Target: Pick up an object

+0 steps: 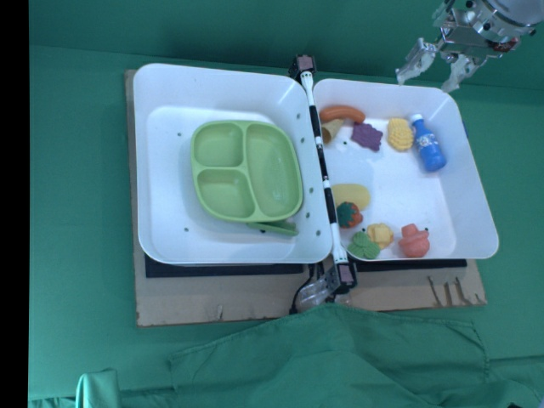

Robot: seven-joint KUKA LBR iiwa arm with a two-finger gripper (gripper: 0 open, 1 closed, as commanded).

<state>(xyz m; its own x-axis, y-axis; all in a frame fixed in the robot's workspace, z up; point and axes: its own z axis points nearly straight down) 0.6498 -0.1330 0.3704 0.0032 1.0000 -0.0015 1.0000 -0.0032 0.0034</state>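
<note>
The gripper (433, 68) is hovering wide open and empty above the right white plastic bin's (476, 195) far rim. Nearest candidates, the blue plastic bottle (427, 144) and yellow corn toy (399, 133), are lying nearly touching; descending between them risks nudging both or clipping the rim.

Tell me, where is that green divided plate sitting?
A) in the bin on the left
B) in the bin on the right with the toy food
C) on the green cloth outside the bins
A: the green divided plate lies flat in the left bin, while the toy foods sit in the right bin.
</note>
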